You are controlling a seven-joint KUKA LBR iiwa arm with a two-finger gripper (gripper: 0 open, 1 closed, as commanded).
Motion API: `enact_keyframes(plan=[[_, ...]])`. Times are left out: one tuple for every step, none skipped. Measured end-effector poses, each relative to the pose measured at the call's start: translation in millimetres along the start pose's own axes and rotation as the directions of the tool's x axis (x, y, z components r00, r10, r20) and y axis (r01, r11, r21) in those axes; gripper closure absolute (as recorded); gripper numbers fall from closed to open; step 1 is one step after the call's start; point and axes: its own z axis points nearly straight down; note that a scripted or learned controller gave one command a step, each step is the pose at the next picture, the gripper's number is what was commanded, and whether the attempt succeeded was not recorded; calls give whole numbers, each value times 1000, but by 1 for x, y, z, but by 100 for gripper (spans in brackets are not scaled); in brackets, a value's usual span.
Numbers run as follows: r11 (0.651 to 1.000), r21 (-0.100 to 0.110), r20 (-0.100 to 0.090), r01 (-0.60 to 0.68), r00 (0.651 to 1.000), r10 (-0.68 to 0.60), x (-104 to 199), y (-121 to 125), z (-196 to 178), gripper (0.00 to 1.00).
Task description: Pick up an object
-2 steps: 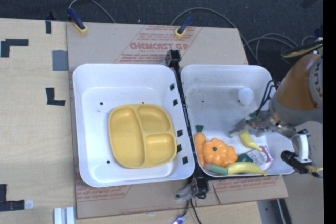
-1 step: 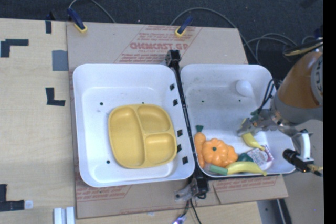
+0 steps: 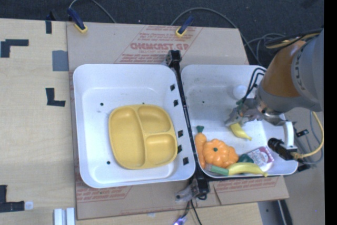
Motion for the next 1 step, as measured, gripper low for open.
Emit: enact_keyframes(plan=[[1000,7,-3,1,1000,-1,96,-7,-96,100]])
